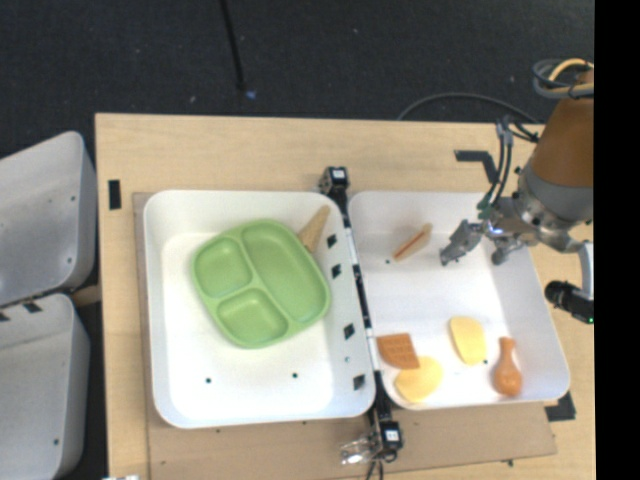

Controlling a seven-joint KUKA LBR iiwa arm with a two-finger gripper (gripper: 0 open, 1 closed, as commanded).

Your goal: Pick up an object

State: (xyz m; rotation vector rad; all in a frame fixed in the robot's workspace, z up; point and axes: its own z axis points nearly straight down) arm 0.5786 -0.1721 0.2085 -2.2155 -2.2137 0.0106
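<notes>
The gripper [482,246] hangs over the far right part of the right bin [430,298], its two grey fingers [458,245] spread wide apart with nothing between them. Taking that right bin as the landmark, the nearest thing to the gripper is an orange stick-shaped piece [411,242], which lies on the bin floor toward its far side, just to the camera's left of the fingers and apart from them. Along the bin's near edge sit four more items: a brown square piece [397,349] by the near left corner, a yellow rounded piece [419,378] touching it on the near side, a pale yellow oval piece [467,339] further right, and an orange pear-like piece [508,367] near the right wall. Beyond the bin's left wall, the left bin [180,388] holds a green divided tray [260,282], and a tan cone-shaped piece [314,228] rests against the tray's far right rim, close to the divider between the two bins.
</notes>
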